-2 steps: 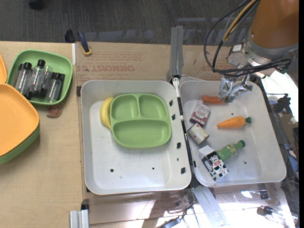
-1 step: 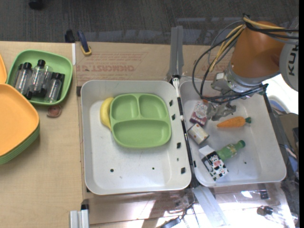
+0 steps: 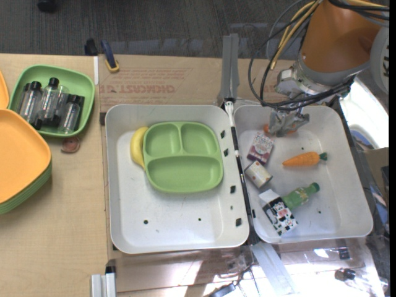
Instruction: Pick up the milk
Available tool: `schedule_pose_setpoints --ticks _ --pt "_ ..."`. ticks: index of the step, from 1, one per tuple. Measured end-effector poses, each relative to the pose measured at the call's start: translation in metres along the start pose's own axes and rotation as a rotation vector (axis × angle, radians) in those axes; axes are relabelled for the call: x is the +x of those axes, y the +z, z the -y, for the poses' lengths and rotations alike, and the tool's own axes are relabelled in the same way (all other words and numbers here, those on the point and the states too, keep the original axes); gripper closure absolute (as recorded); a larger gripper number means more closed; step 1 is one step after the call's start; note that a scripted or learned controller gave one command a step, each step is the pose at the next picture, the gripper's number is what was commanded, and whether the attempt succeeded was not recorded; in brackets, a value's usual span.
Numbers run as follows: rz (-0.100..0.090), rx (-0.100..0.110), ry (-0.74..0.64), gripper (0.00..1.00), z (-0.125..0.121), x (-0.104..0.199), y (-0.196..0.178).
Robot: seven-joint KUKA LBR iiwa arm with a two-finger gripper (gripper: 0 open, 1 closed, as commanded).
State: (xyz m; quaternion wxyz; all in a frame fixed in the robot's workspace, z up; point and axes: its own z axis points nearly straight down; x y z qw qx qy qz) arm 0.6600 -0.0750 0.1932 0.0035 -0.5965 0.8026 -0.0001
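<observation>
Even, bright overhead light; glare washes the lower right; focus slightly soft.

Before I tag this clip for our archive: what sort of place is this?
Probably a robotics lab bench set up for pick trials. A cabled robot arm reaches over two white bins, toy groceries such as a carrot and a milk carton lie in one, and office carpet shows behind.

You see a dark grey carpeted floor (image 3: 161,11) beyond the bench, with 1 chair caster (image 3: 46,4) at its far left. The tan wooden bench top (image 3: 55,228) spreads wide, and a brown cardboard sheet (image 3: 154,82) lies on it. Bright light glares along the near edge (image 3: 309,265).
</observation>
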Motion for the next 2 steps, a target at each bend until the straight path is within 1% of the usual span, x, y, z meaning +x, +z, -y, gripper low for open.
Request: schedule_pose_setpoints --ticks 1,2 --pt "0.001 -0.005 -0.502 1.00 0.010 0.036 0.056" --pt "0.001 -0.002 -0.565 1.00 -0.001 -0.003 0.001"
